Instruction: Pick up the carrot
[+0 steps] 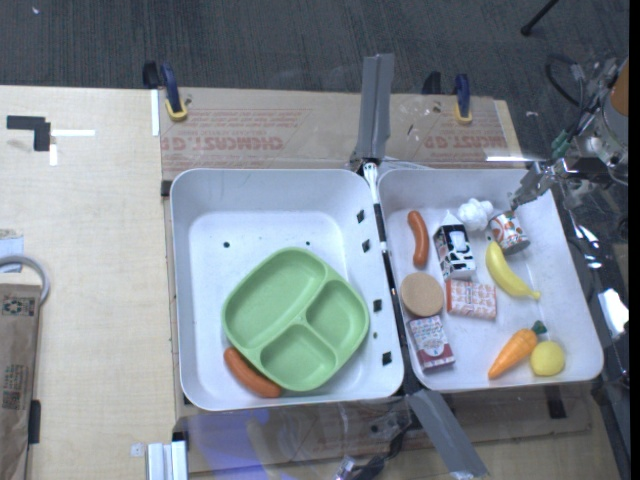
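Lying at the front of the right bin (590, 308), near its right corner: carrot (513, 353), orange with a green top, tilted with the tip toward the front left and the top just beside a yellow lemon (547, 358). Well apart from the gripper (527, 190), with the banana (510, 271) between the two.

Reaching in over the back right rim of the same bin: gripper, angled down toward a small printed can (508, 233) and near it, contact unclear. Cannot tell whether open or closed at this size and angle; nothing visibly held.

Scattered across the rest of the right bin: a white crumpled lump (475, 211) at the back, a black-and-white carton (454, 250), a red sausage (418, 238), a round brown patty (422, 294), a red-and-white packet (471, 298) and a red carton (431, 343). Print on all of them too small to read.

Resting in the left bin (200, 268): a green divided plate (295, 318), with an orange-red sausage (250, 373) partly under its front left edge.

Clamped behind both bins with blue-and-yellow clamps (175, 98): a cardboard sheet (260, 133) bearing red lettering, upside down from this side and not readable with certainty. At the far left edge of the bench: a brown paper bag (15, 358) with a recycling mark.
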Robot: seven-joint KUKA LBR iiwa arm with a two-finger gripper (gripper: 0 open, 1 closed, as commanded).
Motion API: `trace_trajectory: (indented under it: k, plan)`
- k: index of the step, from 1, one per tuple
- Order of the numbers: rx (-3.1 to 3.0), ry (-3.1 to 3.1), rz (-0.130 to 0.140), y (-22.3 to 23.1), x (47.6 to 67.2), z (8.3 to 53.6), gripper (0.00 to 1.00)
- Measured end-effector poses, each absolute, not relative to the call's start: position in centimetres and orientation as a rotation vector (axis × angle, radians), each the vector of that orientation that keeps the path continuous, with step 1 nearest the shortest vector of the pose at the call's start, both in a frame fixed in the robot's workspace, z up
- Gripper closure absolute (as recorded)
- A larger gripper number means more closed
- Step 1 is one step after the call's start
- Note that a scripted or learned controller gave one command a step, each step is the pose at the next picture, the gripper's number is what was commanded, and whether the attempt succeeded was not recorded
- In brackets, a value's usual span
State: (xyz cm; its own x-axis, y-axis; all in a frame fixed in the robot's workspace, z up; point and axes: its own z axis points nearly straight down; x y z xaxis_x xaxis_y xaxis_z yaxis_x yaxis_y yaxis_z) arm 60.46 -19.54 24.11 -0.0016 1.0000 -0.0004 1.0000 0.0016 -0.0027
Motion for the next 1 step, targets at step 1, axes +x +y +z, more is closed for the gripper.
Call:
trace_trajectory:
  k: [1]
  plan:
    - [-2.102, -2.332, 0.002, -19.30, 55.09, 17.81, 0.00]
